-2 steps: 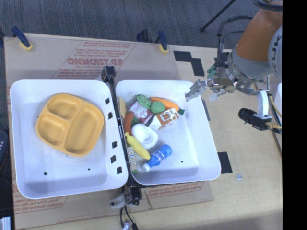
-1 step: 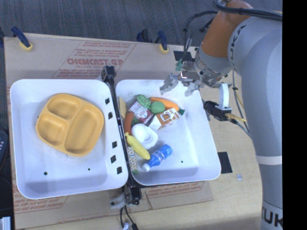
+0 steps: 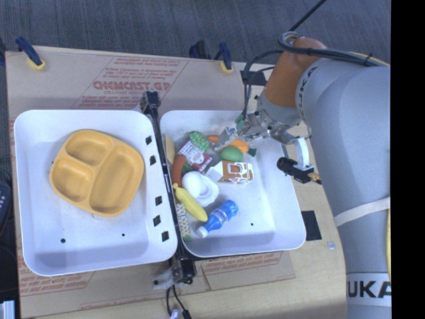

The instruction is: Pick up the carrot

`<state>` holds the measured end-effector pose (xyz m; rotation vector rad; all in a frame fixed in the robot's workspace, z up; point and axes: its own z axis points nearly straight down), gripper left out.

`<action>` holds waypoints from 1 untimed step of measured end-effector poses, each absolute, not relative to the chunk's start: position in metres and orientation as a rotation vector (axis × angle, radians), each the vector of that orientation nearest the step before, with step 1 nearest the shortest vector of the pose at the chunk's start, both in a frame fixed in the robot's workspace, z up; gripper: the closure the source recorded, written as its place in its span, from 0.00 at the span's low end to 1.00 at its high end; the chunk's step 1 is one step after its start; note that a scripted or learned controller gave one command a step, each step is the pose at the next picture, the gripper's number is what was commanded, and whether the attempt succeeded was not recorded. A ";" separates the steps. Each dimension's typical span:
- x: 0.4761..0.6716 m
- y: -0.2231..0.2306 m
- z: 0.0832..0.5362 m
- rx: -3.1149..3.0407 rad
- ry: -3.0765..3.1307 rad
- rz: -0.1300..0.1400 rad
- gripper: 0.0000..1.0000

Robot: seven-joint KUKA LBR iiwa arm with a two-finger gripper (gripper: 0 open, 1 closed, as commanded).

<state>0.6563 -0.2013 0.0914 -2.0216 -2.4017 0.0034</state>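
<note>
At the bottom right, nearest to the camera, the grey arm (image 3: 352, 178) carries the black letters "UKA" at its lower part, the rest of the word being cut by the edge. The bench (image 3: 312, 271) is covered with brown cardboard, and clamps with blue handles (image 3: 30, 52) hold the cardboard at its far edge. Two shallow white bins stand side by side on it. In the right bin (image 3: 279, 224), at about 7 o'clock, lie a yellow banana (image 3: 190, 205) and a blue bottle with white cap (image 3: 218, 218), and near the centre a white egg-shaped thing (image 3: 196, 185). The carrot (image 3: 177, 169) lies along the left wall of this bin, at about 9 o'clock, orange-red and nearly upright in the view, just beside a small packet with red and white print (image 3: 194, 153), whose writing is too small to read. A white carton with orange picture (image 3: 236, 172) lies at the centre, and a green and orange vegetable (image 3: 232, 153) is above it. The end effector (image 3: 239, 133) hangs over the far part of the bin, at about 12 o'clock; how far it is open I cannot tell, and nothing is seen in it. The left bin (image 3: 40, 244) holds a yellow divided plate (image 3: 96, 171). Farther, the cardboard shows red print "CHEMCAST GP" (image 3: 131, 85). Beyond the bench there is dark grey carpet floor (image 3: 133, 8).
</note>
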 end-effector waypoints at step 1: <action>0.656 -0.201 0.102 -2.014 -2.405 0.006 1.00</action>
